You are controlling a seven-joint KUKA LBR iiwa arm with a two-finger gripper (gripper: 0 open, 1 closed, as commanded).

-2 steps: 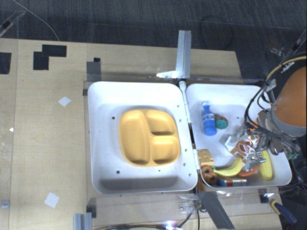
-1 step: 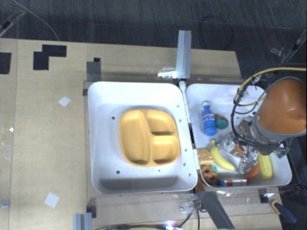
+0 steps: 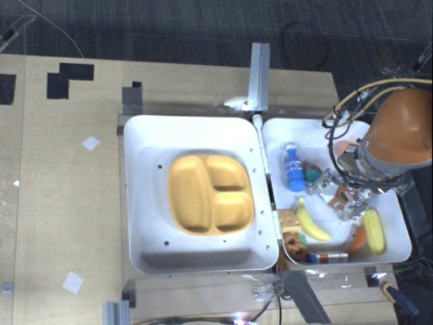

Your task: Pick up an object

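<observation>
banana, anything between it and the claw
Nothing visible does. The claw hangs over the right bin, with the banana just to its left on bare bin floor. The corn lies on the claw's other side, and the blue bottle sits beyond the banana, out of the path.

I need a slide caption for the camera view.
Tool hovers over toys in right bin; yellow tray lies in left bin.

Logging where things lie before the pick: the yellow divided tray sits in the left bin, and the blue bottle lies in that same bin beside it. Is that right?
Not quite. The camera view shows the yellow divided tray in the left bin, but the blue bottle lies in the right bin, near the banana and the corn cob.
</observation>
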